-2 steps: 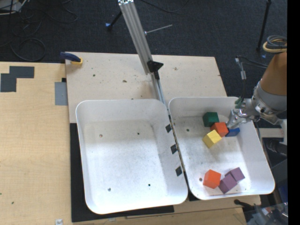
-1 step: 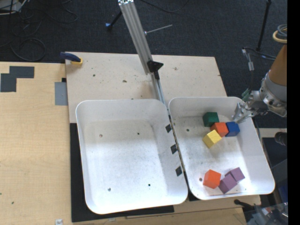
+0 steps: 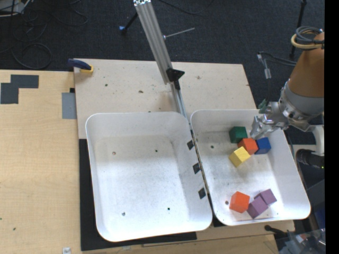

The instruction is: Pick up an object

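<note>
Your end effector [image 3: 260,129] hangs over the far side of the right bin [image 3: 296,179], right above a tight cluster of blocks; whether it is released, clenched or grasping anything cannot be told from this angle. Directly beneath and just left of it sit an orange block [image 3: 248,145] and a blue block [image 3: 262,145], touching each other, with a green block [image 3: 238,134] just beyond them on the left and a yellow block [image 3: 240,156] touching the orange one on the near side.

Because these four crowd together, you will likely do best descending on the blue block, the one on the cluster's outer edge, so that its neighbours are not shoved aside or wedged in. Watch the bin's far rim, close behind the end effector.

Well nearer from the end effector, toward the bin's front wall, lie a second orange block [image 3: 239,201] and two purple blocks [image 3: 261,202] pressed together. The left bin [image 3: 92,142] lies across the divider, on the worktop [image 3: 122,83].
</note>
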Robot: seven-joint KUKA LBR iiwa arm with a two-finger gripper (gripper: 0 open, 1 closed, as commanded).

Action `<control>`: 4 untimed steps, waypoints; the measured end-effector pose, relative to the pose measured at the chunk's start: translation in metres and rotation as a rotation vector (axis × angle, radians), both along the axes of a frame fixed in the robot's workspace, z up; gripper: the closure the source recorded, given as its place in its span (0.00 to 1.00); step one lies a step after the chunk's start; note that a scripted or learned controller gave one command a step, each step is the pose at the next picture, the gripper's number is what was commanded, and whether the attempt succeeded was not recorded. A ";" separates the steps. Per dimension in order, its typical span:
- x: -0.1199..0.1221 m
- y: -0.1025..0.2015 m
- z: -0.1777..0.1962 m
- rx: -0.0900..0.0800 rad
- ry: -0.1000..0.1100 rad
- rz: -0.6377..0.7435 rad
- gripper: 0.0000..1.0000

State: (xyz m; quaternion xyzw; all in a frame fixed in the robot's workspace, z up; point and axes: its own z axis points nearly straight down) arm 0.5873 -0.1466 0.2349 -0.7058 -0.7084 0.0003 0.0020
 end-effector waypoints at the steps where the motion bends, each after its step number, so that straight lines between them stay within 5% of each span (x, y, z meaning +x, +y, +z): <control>1: 0.005 0.053 -0.012 0.001 0.001 0.000 1.00; 4: 0.002 0.203 -0.004 0.000 -0.002 0.001 1.00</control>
